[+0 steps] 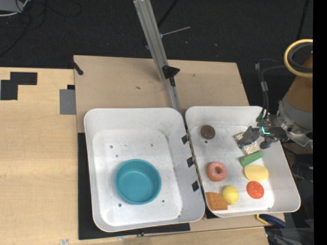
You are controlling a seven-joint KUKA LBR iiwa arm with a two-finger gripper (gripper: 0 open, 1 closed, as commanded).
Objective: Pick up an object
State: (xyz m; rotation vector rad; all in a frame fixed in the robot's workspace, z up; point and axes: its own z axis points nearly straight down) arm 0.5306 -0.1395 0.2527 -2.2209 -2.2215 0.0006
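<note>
On pale wooden bench (36,152) against black floor, two white bins (138,121); claw (254,139) grip unclear.

The left shallow white bin (97,124) contains a teal round bowl (137,181) near its front. The right white bin (225,114) contains a brown ball (207,132) at rear, a pink ring doughnut (216,171) centrally, and a waffle piece (216,201) beside a yellow lemon (230,194) at front.

teal bowl (137,181), pink doughnut (216,171), red ball (255,189), white bins (97,137).
</note>
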